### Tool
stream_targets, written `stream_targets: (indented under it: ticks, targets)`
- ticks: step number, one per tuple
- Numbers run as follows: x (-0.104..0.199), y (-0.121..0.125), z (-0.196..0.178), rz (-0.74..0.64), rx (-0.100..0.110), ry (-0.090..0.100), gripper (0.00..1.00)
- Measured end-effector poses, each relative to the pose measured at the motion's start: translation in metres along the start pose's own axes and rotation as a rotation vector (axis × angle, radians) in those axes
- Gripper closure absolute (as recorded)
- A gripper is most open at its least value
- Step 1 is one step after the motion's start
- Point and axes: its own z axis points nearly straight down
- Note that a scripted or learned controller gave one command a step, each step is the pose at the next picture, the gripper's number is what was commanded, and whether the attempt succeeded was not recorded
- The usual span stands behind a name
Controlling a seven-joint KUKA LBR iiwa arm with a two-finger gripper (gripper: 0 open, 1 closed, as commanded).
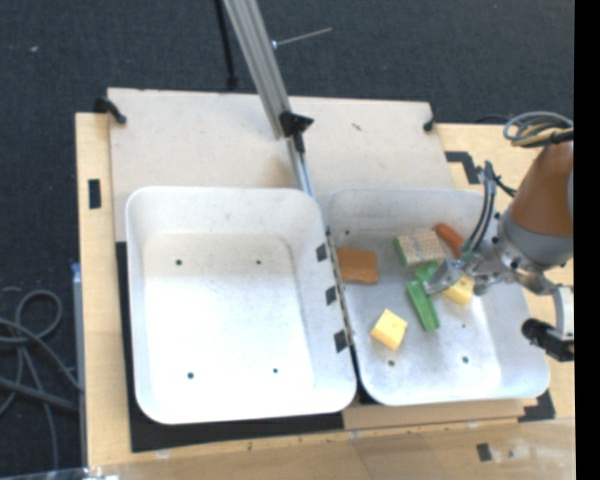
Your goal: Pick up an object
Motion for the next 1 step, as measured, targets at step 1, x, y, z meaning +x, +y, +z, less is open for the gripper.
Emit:
stream_targets:
  ticks: [1]
  targets:
    - [-0.0008,0.0017,-0.0141,0.003,-0.007,0.000,1.00]
